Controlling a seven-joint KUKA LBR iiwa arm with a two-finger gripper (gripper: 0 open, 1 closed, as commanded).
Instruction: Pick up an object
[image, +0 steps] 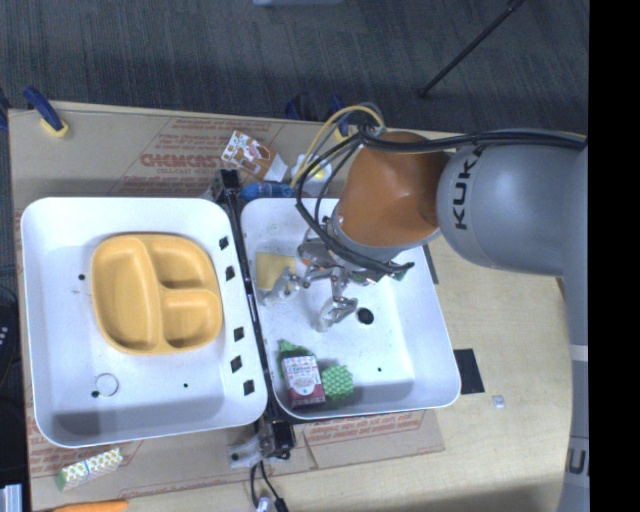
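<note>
Reaching in from 3 o'clock, arm (470, 205) hangs over right bin (425, 345) with gripper (312, 298) low, fingers spread apart, nothing between them. Tan wedge (271, 268) sits just at 10 o'clock of the gripper; green-red packet (305, 377) lies at 6 o'clock near the bin's edge. Yellow divided tray (155, 292) fills left bin (50, 300).

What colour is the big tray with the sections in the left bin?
Yellow. The plastic sectioned tray shows best in the camera view, lying in the left white bin.
</note>
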